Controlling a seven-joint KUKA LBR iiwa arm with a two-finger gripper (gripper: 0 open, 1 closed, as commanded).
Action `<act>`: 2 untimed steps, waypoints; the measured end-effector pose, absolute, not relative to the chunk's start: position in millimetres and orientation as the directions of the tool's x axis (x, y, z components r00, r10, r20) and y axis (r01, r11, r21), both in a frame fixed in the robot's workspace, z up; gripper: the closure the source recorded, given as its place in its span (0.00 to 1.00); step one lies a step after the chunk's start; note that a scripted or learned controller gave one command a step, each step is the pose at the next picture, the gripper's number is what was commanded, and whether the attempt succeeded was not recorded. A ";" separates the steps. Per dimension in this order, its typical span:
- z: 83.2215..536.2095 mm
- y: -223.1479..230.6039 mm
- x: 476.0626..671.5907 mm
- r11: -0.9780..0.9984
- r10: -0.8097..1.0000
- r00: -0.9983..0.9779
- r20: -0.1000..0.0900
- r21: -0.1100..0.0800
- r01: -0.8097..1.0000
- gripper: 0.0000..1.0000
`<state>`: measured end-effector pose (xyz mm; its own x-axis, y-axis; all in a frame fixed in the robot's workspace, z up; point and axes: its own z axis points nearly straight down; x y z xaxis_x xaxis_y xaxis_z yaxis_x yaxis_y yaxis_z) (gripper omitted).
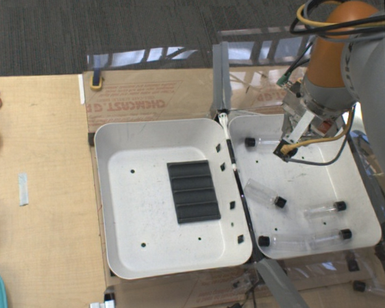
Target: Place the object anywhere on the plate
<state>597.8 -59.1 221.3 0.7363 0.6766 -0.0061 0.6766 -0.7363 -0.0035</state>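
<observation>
Two white bins sit side by side on the tabletop [47,224]. A black ribbed plate [193,191] lies flat in the middle of the left bin [137,212]. Nothing is on it. The right bin [324,174] holds five clear tubes with black caps. One tube [257,141] is at 10 o'clock, one [265,195] at 8 o'clock, one [323,209] at 5 o'clock, and two lie along the 6 o'clock wall. The tool [299,125] hangs over the right bin at 12 o'clock, near the first tube. I cannot tell if it is released or clenched.
</observation>
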 end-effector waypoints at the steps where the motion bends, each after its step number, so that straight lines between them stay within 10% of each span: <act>1: 210.1 0.5 588.3 -0.950 0.312 0.950 -0.006 -0.001 0.312 1.00; 2: 196.7 81.8 565.1 -0.614 0.789 0.614 -0.005 -0.004 0.789 1.00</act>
<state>565.1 81.8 196.7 0.6145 0.7889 -0.0049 0.7889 -0.6145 -0.0038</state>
